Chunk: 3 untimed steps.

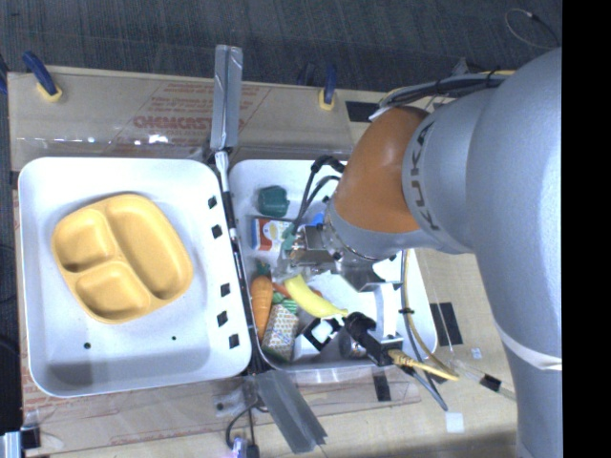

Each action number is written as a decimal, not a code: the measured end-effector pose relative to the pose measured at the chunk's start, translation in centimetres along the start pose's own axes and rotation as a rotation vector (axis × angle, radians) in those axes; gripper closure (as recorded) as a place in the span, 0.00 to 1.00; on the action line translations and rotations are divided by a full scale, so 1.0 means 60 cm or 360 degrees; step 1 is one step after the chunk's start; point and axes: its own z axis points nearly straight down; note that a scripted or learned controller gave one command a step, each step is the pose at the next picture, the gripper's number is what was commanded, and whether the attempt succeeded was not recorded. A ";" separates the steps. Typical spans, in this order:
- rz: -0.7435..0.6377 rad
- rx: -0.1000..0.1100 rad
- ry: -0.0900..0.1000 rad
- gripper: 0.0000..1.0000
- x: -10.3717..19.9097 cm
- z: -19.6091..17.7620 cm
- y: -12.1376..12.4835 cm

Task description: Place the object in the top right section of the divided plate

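Yellow plastic plate (119,254), one, rounded-square, smooth and glossy, moulded into three sections. Sits toward the upper left of left bin (124,351), one of two shallow white bins set side by side.

Right bin (286,172) crowded:
- one dark green lump (273,199) at the far end
- one small carton (268,233) with an orange-and-red label, just below the lump
- one orange carrot (262,299) along the left wall
- one yellow banana (313,297) curved across the middle
- one speckled packet (281,330) at the near end, touching carrot

Five loose things counted, all in right bin, well apart from plate. Cannot tell which of them counts as the object.

One grey arm (468,189), smooth and bulky, with one orange band (377,175). Reaches in from the right and covers much of right bin's right half.

Low over the middle of right bin: gripper (307,251), just above banana and beside carton. Tucked under the wrist, so cannot tell whether apart, together or clamped on anything.

Between the bins, one grey metal bar (227,93) running up past their far edge. Two blue clamps (43,74) at the bench's far edge, where a clear sheet lies over brown board with red print. Dark, carpet-like floor beyond.
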 end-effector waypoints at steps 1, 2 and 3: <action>0.0082 0.0003 -0.0002 1.00 0.177 0.014 0.035; -0.0101 0.0002 -0.0005 1.00 0.297 -0.021 0.049; -0.0056 0.0001 -0.0006 1.00 0.373 -0.035 0.179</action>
